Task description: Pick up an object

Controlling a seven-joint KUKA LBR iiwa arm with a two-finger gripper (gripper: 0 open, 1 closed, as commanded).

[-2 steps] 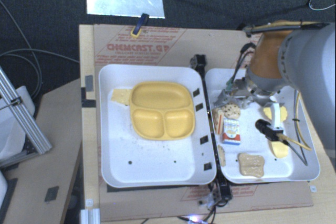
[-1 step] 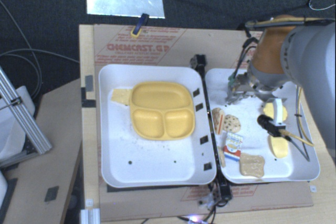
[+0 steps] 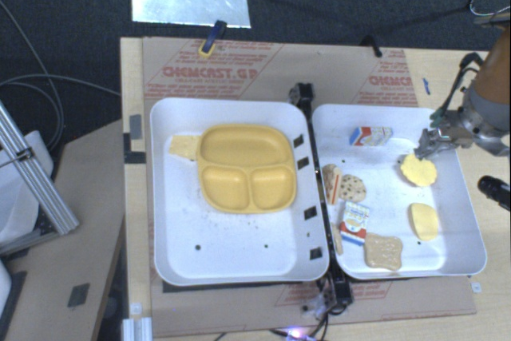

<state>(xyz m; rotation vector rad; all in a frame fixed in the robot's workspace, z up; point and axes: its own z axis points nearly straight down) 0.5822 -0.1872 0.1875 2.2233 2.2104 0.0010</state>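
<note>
Dark carpet surrounds the bench point(image 3: 263, 64), cardboard-topped, carrying two white bins. Left bin point(image 3: 172, 251), frame centre-left: yellow divided tray point(image 3: 244, 168), a pale flat piece point(image 3: 184, 145) tucked at its upper-left edge. Right bin point(image 3: 459, 247): small carton point(image 3: 371, 136), cookie point(image 3: 349, 188), second carton point(image 3: 354, 224), toast piece point(image 3: 383, 251), yellow lump point(image 3: 425, 220), round yellow piece point(image 3: 419, 171). My hand point(image 3: 432, 141) sits at right of frame, just above the round yellow piece. Cannot tell whether it is clenched or released.

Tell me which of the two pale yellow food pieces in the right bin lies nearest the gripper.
The round pale yellow piece near the right white bin's far right side, just below the gripper. The oblong pale yellow piece lies farther down, toward the front edge.
</note>
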